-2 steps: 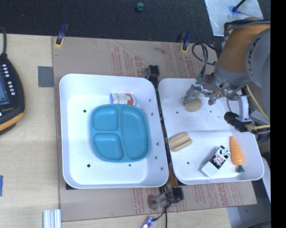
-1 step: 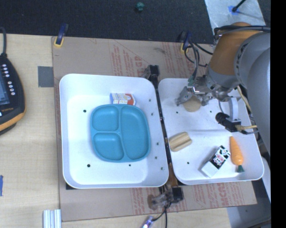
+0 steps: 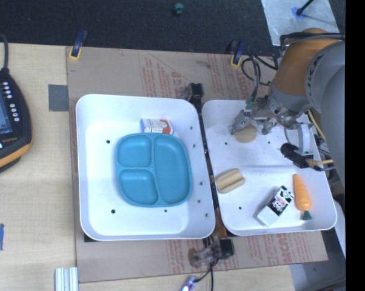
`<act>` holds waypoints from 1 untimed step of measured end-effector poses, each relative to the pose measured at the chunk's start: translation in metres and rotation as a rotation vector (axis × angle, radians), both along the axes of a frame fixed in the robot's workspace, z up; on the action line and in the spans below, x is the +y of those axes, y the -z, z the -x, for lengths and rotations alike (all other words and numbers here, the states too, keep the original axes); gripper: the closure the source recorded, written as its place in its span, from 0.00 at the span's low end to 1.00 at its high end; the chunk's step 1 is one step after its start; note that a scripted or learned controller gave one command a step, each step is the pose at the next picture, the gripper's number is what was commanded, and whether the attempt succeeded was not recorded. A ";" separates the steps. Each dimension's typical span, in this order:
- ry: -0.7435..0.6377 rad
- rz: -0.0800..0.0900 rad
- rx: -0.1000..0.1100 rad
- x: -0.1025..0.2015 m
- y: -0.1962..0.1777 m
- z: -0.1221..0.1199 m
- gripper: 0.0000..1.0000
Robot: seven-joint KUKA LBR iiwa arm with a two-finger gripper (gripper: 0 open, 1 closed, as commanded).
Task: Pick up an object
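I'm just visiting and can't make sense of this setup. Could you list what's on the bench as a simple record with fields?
Left bin: blue divided plate; small red and white box at the plate's far edge
Right bin: tan bread-like roll, carrot, cow-patterned carton, round tan piece
Arm: reaches in from the right
Claw: low over the round tan piece at the bin's far end; grip cannot be judged
Bench left edge: handheld controller with screen

Grey arm (image 3: 310, 71) low, pincer (image 3: 246, 125) pointing left.
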State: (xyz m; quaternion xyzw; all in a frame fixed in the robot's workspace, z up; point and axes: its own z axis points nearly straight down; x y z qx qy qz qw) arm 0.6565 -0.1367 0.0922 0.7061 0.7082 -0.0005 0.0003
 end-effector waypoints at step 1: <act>-0.003 0.001 -0.003 0.000 -0.012 -0.001 1.00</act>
